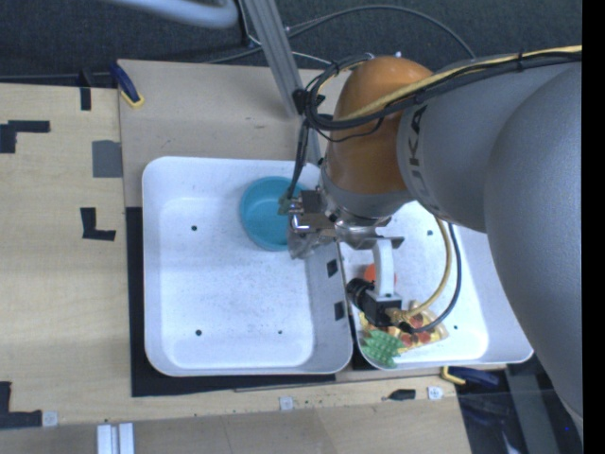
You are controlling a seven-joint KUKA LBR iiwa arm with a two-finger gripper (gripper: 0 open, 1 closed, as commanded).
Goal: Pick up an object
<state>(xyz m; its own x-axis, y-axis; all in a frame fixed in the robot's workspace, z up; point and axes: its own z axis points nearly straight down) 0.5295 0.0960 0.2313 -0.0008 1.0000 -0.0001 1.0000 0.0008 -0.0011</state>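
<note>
L bin (189, 282): floor mostly bare; blue bowl (265, 214) at far-R edge. Pincer (304, 235) just beside bowl; opening can't be told.

Two white bins (217, 291) sit side by side on a tan bench (57, 291). Black tape marks (90, 223) lie at nine o'clock. A blue clip (128, 85) sits at eleven o'clock.

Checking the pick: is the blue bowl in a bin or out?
In: the blue bowl lies inside the left-hand bin, near its far wall, the gripper beside it.
</note>
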